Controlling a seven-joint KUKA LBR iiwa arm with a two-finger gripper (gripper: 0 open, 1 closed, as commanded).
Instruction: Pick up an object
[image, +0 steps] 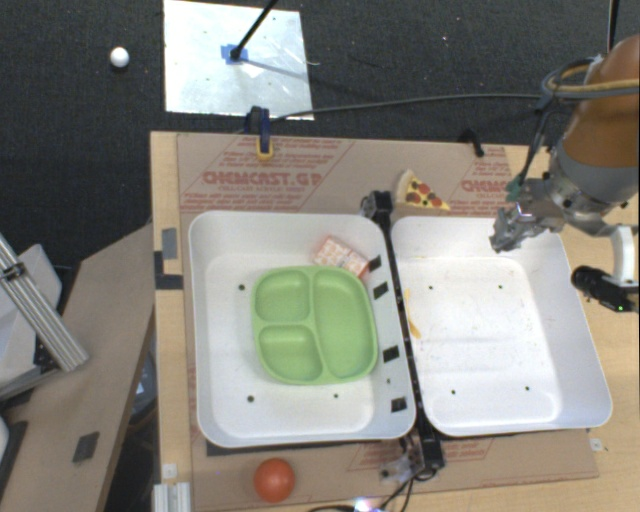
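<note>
gripper (507, 232) seemingly empty, green tray (314, 325) well left

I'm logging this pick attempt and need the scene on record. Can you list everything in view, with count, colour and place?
bins: two, white, side by side on the bench
divided plate: one, green, in the left bin
small packet: one, pink and white, left bin, at the plate's far edge
pizza slice toy: one, yellow with red spots, on the board beyond the bins
ball: one, orange-red, on the board in front of the left bin
small ball: one, white, dark floor at far left
end effector: one, grey, above the right bin's far corner
</note>
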